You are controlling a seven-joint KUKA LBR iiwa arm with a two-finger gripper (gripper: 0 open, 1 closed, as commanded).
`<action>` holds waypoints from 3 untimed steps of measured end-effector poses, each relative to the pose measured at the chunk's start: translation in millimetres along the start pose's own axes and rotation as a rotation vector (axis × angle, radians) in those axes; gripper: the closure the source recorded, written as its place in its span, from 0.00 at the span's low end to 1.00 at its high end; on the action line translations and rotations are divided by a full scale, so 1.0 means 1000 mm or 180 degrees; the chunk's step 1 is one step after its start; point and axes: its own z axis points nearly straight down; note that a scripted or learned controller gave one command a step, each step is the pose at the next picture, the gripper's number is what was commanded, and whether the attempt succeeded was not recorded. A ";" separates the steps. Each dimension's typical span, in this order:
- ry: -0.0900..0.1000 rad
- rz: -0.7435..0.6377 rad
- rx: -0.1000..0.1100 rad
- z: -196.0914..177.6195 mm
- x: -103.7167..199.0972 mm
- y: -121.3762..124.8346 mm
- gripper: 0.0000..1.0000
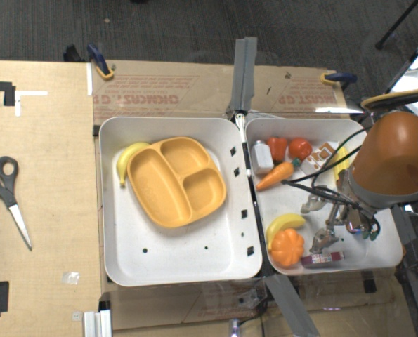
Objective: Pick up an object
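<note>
**A:** Where is the arm?

**B:** It comes in from the right over the right bin (377, 262); the orange band (395, 153) covers that bin's right edge, and the gripper (326, 239) hangs low near the bin's front edge, cables looping off it toward the middle.

**A:** And the claw itself; spread or pinched?

**B:** The fingers (319, 243) look drawn close together, tips just above the bin floor; I see nothing between them.

**A:** What lies around it?

**B:** A small pumpkin (287, 248) sits near the front left corner of the right bin, just left of the gripper; a banana (286, 222) touches the pumpkin's top; a dark flat packet (322, 260) lies along the front edge, just under the fingertips, though I cannot tell whether they touch it.

**A:** Farther back?

**B:** A carrot (275, 175) lies slanted by the left wall; behind it, toward the back edge, a white bottle (262, 154), a red pepper (277, 147) and a tomato (301, 148) stand in a row; a small printed box (319, 156) sits just right of the tomato.

**A:** The other bin?

**B:** The left bin (180, 258) carries an orange divided plate (175, 181) toward its back half; a second banana (127, 160) curls against the plate's left rim.

**A:** Off the bins?

**B:** Scissors (10, 195) lie on the bench near its left edge.
</note>
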 end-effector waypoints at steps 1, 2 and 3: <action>0.0004 0.0502 0.0000 -0.007 -0.047 0.028 0.00; 0.0015 0.0557 0.0000 0.001 0.023 0.034 0.00; 0.0004 0.0994 0.0009 -0.001 -0.072 0.043 0.00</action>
